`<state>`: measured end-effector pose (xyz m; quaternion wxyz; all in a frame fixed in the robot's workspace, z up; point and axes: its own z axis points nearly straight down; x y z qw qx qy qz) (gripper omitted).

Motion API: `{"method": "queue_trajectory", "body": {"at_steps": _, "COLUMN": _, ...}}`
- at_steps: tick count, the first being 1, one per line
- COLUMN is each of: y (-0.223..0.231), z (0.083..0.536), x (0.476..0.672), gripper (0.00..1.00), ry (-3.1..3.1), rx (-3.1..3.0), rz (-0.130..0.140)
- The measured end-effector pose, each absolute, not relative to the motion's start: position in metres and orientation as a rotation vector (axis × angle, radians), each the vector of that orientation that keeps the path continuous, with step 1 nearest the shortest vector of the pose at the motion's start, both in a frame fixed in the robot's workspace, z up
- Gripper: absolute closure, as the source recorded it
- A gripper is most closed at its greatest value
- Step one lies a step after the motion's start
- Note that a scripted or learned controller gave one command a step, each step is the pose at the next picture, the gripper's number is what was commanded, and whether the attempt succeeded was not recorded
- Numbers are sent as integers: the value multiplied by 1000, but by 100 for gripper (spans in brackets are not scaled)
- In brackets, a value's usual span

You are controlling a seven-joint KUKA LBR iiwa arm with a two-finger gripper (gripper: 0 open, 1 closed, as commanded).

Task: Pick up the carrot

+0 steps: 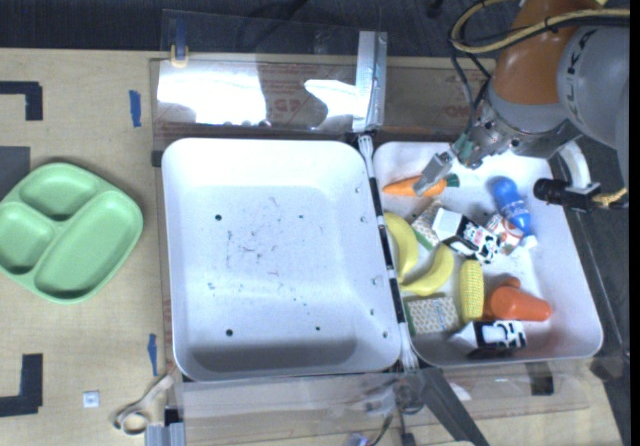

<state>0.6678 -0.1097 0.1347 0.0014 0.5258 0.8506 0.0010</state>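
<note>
The gripper (437, 172) reaches low into the right bin (580, 264), directly over the carrot (412, 188), apparently to grasp it; its opening cannot be told.

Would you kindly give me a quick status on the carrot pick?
Gripper down at carrot, right bin's far left corner. Carrot lying in bin, grasp unconfirmed. Banana close beside; blue bottle clear.
</note>
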Motion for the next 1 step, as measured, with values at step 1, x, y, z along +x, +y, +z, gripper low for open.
{"method": "queue_trajectory", "body": {"at_steps": 1, "y": -105, "z": 87, "x": 661, "gripper": 0, "ry": 2831, "rx": 1413, "rz": -23}}
